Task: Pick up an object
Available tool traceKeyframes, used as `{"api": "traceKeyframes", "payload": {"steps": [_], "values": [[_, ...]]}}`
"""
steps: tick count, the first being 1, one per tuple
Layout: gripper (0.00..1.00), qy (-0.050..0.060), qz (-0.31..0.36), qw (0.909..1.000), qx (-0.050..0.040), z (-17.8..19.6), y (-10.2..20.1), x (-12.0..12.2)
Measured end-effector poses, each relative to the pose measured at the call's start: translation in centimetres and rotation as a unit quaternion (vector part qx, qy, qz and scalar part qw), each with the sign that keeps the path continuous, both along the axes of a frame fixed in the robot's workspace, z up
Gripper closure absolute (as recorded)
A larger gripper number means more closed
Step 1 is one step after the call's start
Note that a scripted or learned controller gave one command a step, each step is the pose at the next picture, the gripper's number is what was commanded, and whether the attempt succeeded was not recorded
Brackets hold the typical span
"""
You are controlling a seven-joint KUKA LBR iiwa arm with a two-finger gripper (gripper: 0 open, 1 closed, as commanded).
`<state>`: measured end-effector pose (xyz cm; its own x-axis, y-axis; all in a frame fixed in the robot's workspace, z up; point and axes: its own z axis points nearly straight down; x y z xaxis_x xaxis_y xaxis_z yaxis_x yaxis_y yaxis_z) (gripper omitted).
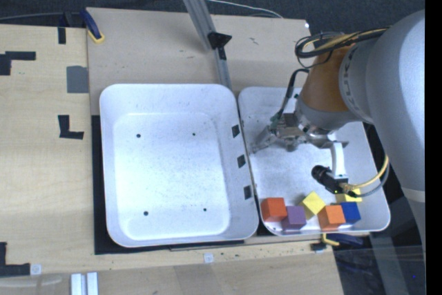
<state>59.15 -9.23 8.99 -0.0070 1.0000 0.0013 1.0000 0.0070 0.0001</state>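
- Wooden bench (41,169) on dark floor, black tape marks at its left.
- Left bin (117,148) just beside right bin (359,155), rims touching.
- Right bin's near edge holds blocks in a cluster: orange (274,208), purple (295,216), yellow (313,203), another orange (332,215), blue (350,211).
- Gripper (266,140) low over the right bin's left side, well apart from the blocks; nothing between its fingers, spread or pressed together I cannot tell.

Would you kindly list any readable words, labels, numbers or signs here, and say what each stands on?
None can be read: the two bins, the coloured blocks, the bench and the arm bear no legible text.
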Motion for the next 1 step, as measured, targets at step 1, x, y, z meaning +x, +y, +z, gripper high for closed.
{"api": "traceKeyframes", "payload": {"steps": [1], "values": [[0.0, 0.0, -0.001, 1.0, 0.0009, 10.58, 5.91, -9.95]]}}
